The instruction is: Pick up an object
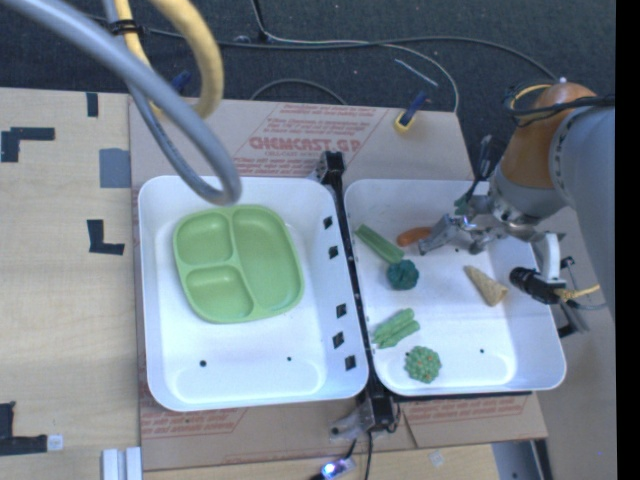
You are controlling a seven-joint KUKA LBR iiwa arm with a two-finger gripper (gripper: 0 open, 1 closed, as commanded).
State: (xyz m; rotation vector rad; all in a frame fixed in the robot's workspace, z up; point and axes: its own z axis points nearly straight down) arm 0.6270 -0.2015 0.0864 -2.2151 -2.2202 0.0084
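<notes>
Orange is showing just at the claw [437, 236]: an orange carrot-like piece [412, 237] is lying on the right bin [530, 363] floor, touching or all but touching the fingertips on their far side from the arm. I am reading this as the approach-and-close step of the pick, not a lift. I cannot tell from this slanted view whether the claw is apart or together, and I am not seeing the orange piece between the fingers, so I am not logging a grasp.

Other candidates, placed from the claw: a long green pod [377, 243] is lying just beyond the orange piece, farther from the arm. A dark teal lump [403, 274] is sitting near, below and slightly outward. A tan wedge [487, 285] is lying below, back toward the arm. A green bean bundle [394, 328] and a knobbly green ball [422, 364] are sitting well apart, toward the near rim.

Next move, as I am judging it: straddle the orange piece squarely, close, then rise and check that it comes up.
</notes>
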